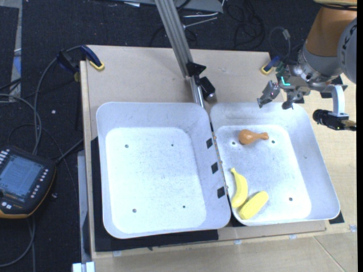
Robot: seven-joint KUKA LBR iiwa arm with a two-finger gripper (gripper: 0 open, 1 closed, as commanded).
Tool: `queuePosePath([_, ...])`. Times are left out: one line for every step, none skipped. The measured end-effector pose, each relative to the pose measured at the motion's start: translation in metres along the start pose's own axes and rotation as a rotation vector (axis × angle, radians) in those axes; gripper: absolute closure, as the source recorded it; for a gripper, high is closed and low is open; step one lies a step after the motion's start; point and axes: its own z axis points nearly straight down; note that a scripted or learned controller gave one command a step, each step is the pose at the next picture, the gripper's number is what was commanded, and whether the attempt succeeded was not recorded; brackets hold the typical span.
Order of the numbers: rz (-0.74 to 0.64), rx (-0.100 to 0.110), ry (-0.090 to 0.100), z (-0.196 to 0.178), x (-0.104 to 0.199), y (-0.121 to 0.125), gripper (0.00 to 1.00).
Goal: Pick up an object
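Pincer (pixel 281 97) hangs over the far rim of the right bin (pixel 320 169), fingers spread w/ a clear gap and nothing between them. Nearest candidate is the orange drumstick-shaped toy (pixel 252 136), a bit nearer the camera than the pincer and to its left in the view, lying on the bin floor w/ its thin end pointing right. Well beyond that, towards the near edge of the bin, are the banana (pixel 239 187) and the yellow lemon-like piece (pixel 253 204), touching or nearly so. Left bin (pixel 108 129) sits far left of the pincer.

Risks, as I judge them:
- Drumstick is rounded and low; fingers closing off-centre could squirt it sideways, or close on the thin end and let it pivot out.
- Descending where the pincer is now would likely hit the bin's sloped rim, not the floor.
- Banana and lemon piece sit against the wall by the divider; little room for a finger on that side, and a grab there may nudge both and get neither.
- Can't tell height above the tabletop from this slant.
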Motion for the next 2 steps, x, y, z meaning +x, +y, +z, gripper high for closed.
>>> queuePosePath([0.000,0.000,0.000,0.000,0.000,0.000,0.00])
queuePosePath([0.000,0.004,0.001,0.043,0.003,-0.001,0.00])
